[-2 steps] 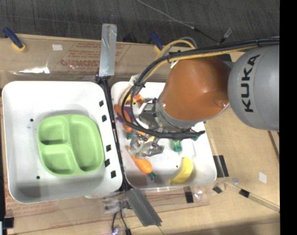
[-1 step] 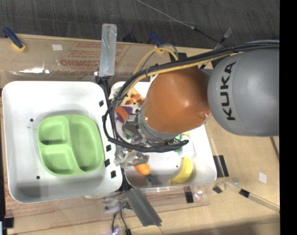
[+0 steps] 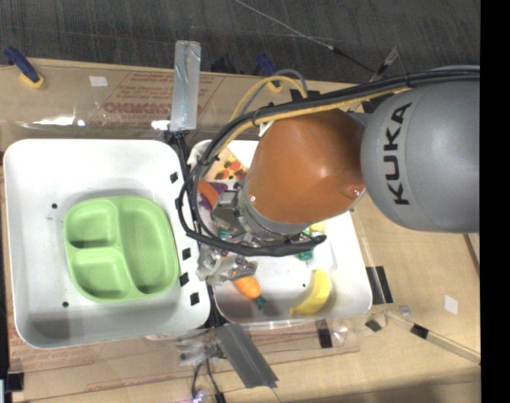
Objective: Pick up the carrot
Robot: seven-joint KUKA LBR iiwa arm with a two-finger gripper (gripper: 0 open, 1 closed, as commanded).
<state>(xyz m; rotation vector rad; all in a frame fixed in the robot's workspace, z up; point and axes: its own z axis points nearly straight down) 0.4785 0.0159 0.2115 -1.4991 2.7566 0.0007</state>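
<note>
Orange and small, the carrot (image 3: 249,287) lies in the right bin (image 3: 355,250), near that bin's front wall and towards its left side, with a bit of green at its lower end. The gripper (image 3: 223,266) sits just to the carrot's upper left, low in the same bin; its metal parts touch or nearly touch the carrot's upper end, but it cannot be told from this slant how wide the fingers stand or whether the carrot is between them. Above the gripper the arm (image 3: 423,158) reaches in from the right, its orange band (image 3: 305,170) covering much of the bin's middle, with black and yellow cables (image 3: 263,116) looping over it.

A banana (image 3: 315,295) lies to the right of the carrot, near the same front wall, apart from it. Some coloured items (image 3: 225,170) show at the bin's back left, partly hidden by the arm and too crowded to name.

In the left bin (image 3: 28,183) rests a green tray (image 3: 120,248) with three compartments, set flat near the middle. Both bins stand on a bench (image 3: 86,99) covered with cardboard and clear plastic sheet.
</note>
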